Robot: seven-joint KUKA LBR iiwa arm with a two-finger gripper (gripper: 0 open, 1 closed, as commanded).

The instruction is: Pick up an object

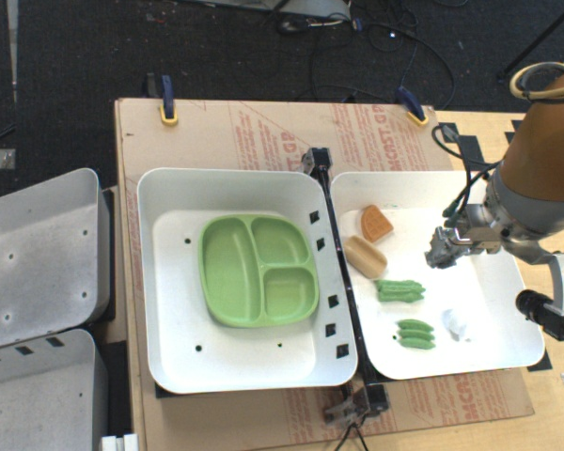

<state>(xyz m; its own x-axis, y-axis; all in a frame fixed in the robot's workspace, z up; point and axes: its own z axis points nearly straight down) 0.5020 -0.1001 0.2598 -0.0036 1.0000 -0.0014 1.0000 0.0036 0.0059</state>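
The right bin (508,350) holds an orange wedge-shaped piece (376,224), a tan bread roll (365,256), a long green pea pod (399,291), a smaller green pod (415,334) and a small pale clear item (455,326). My gripper (442,252) hangs over the right bin's middle right, to the right of the orange piece and above the long pod. Nothing shows between it and the bin floor. The arm comes in from the right edge.
The left bin (160,280) holds a green divided tray (259,271). A black divider (334,252) runs between the bins. Spare white bins (38,252) lie off the bench to the left. Cables trail near the arm.
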